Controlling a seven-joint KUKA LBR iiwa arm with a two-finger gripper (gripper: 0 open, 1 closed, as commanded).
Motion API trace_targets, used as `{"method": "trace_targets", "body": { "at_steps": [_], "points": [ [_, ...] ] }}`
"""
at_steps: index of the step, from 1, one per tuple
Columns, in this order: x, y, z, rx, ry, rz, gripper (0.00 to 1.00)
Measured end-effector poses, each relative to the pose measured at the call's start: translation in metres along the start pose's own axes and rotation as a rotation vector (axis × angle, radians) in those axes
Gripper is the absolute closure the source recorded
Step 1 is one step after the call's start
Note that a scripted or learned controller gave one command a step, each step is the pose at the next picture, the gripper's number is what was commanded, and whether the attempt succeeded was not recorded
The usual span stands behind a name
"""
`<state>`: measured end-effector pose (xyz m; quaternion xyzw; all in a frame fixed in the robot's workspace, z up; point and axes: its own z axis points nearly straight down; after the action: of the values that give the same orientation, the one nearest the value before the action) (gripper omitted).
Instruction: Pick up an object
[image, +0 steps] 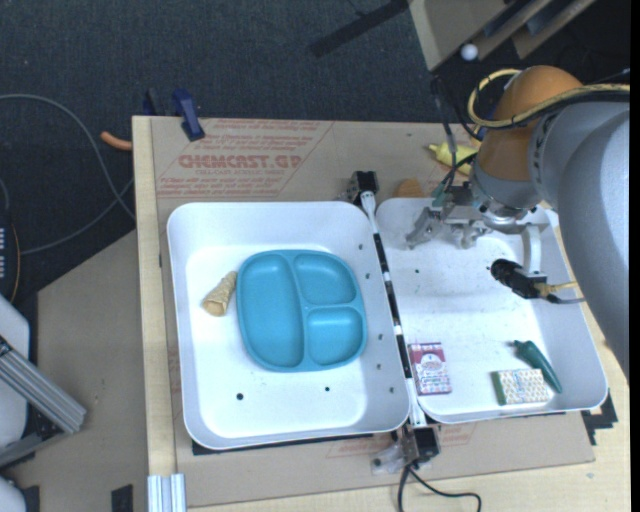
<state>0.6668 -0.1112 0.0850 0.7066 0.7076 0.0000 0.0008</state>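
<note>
Find the hand (452, 226) over the far end of the right bin (470, 310), above bare white floor and well apart from every loose item. Cannot tell the width of its opening; nothing visibly in its hold.

Look along the near edge of that bin for candidates: a red-and-white packet (430, 368) just beside the left wall, a green-patterned pad (520, 386) further right, and a teal pen (537, 362) slanting against the pad's far corner. In the left bin (200, 380), note a tan cone (221, 292) just left of a blue divided plate (300, 308).

Probably best to head nearward for the packet, lying alone. Centre above it before descending, and mind the wall on its left. Looks flat and thin, so go right down to the floor or risk closing on air. Leave the pad-and-pen pair: likely to nudge one while taking the other.
</note>
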Motion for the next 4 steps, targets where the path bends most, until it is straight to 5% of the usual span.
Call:
{"method": "trace_targets", "body": {
  "at_steps": [4],
  "points": [
    [0.011, 0.0, 0.0, 0.002, 0.0, 0.001, 0.0]
  ]
}}
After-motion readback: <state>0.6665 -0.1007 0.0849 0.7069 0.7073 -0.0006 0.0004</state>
